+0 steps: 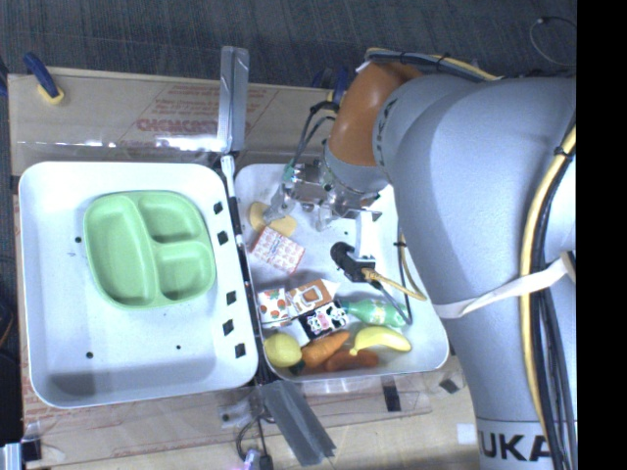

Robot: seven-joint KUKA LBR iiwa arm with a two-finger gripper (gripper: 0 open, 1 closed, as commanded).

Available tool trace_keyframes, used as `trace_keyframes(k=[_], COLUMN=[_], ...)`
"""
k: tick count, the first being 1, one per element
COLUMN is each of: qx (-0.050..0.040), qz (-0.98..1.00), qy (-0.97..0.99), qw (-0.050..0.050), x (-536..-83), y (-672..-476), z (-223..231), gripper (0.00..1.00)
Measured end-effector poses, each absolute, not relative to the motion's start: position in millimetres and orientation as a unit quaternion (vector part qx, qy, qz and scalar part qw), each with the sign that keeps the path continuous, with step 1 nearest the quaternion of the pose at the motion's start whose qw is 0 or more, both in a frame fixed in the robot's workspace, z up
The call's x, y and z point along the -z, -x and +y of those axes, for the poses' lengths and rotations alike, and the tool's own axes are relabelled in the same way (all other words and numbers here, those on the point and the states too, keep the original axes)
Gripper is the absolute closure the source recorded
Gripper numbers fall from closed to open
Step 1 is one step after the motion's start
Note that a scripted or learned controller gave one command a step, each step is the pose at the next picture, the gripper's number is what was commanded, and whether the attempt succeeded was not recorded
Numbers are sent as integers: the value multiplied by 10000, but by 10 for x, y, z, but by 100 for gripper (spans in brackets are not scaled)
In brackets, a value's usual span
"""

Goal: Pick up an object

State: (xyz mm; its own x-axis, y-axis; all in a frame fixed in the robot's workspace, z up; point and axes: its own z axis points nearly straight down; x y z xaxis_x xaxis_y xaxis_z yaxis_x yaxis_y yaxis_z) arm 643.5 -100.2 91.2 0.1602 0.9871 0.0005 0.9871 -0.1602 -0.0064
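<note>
Cardboard covers the tabletop (118,106) under two white bins. Toy food lies in a pile at the near end of the right bin (431,355): a banana (382,339), a carrot (323,349), a lemon (282,349) and small boxes (277,251). They are the things to pick. The gripper (318,199) hangs over the far end, near a yellow piece (274,225). I cannot tell how its jaws stand. A green tray (147,248) sits in the left bin (49,360).
</note>
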Motion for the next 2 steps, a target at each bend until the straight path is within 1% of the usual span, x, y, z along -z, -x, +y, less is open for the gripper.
trace_keyframes(k=[1,2], qx=[-7,-19], qz=[-6227,-5983], qy=[7824,8012], qw=[7,21], x=[-1052,-909], y=[-6569,-6161], z=[-1174,-995], gripper=[0,0])
